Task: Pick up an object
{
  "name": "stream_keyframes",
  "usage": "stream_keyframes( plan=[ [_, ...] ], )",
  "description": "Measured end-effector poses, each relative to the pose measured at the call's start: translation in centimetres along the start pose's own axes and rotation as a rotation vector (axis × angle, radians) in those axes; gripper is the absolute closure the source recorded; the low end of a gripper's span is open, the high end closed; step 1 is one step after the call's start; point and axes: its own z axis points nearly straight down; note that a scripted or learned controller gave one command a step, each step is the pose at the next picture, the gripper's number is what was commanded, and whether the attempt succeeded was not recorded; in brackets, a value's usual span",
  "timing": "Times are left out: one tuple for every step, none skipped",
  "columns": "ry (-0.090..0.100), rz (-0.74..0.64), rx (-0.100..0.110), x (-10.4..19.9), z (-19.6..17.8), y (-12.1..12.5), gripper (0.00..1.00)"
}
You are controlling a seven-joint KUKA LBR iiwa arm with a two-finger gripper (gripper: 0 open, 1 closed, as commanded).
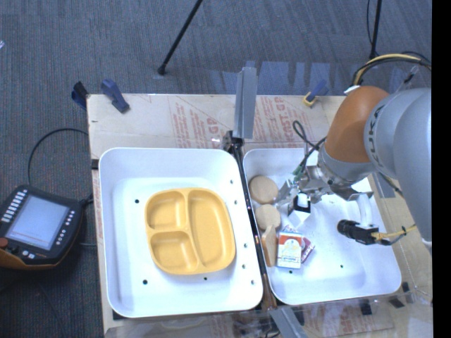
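My gripper [301, 197] hangs in the right bin [366, 273]; whether it is closed I cannot tell. The small carton [289, 249] lies just below it, the two tan discs [263, 189] beside it. The left bin [120, 189] holds a yellow tray [189, 229].

The floor [141, 27] is a dark grey carpet with thin lines in it. A black stand leg [182, 30] slants across it past the far edge of the surface [169, 122], which is a pale wood board with red print. Two blue clamps [113, 94] sit at its far left corner. A screen box [36, 224] with a black cord lies on the floor by its left edge.
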Motion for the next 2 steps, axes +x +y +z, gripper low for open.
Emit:
stream_keyframes(
  plan=[
    [0.002,0.002,0.002,-0.1,-0.9,0.0,1.00],
    [-0.003,-0.079,-0.015,4.6,-13.1,1.5,1.00]
  ],
)
